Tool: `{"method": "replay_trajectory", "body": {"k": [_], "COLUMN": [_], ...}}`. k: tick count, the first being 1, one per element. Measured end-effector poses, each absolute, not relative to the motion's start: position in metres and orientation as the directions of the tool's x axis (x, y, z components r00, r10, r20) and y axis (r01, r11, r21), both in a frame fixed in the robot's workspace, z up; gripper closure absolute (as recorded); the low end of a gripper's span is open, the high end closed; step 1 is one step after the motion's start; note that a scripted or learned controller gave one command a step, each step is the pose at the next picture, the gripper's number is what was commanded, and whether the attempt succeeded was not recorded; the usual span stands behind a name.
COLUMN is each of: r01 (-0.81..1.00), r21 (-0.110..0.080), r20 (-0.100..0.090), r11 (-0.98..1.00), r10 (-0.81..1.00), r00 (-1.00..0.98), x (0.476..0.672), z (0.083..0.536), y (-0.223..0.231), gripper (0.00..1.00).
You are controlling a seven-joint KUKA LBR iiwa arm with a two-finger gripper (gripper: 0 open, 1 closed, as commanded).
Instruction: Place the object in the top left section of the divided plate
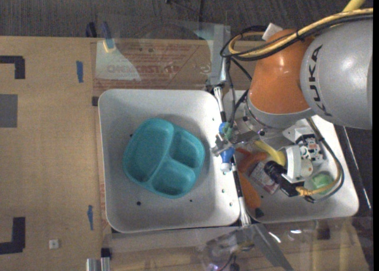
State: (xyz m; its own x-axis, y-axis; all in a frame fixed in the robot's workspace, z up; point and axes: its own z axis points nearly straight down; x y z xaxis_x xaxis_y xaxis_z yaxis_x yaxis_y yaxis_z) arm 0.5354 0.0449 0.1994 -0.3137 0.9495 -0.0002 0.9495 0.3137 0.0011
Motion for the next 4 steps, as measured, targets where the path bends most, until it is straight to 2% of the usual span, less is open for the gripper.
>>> {"method": "replay_trajectory", "body": {"k": [1,2,3,4], "r01": [0.836,0.837,0.673,0.669], "r21": [0.003,0.003,-0.001,0.002], "r20": [-0.001,-0.001,0.002,-0.003], "r11": [0.548,0.547,0.739,0.743], "r10": [0.836,0.837,0.673,0.669], "r00": [-0.548,-0.547,-0.739,-0.743], "x": [0.577,0.577,0.479,0.533], "z": [0.194,0.194,0.157,0.191], "y": [0.107,0.107,0.114,0.018], "gripper": [1.0,0.0,0.0,0.0]}}
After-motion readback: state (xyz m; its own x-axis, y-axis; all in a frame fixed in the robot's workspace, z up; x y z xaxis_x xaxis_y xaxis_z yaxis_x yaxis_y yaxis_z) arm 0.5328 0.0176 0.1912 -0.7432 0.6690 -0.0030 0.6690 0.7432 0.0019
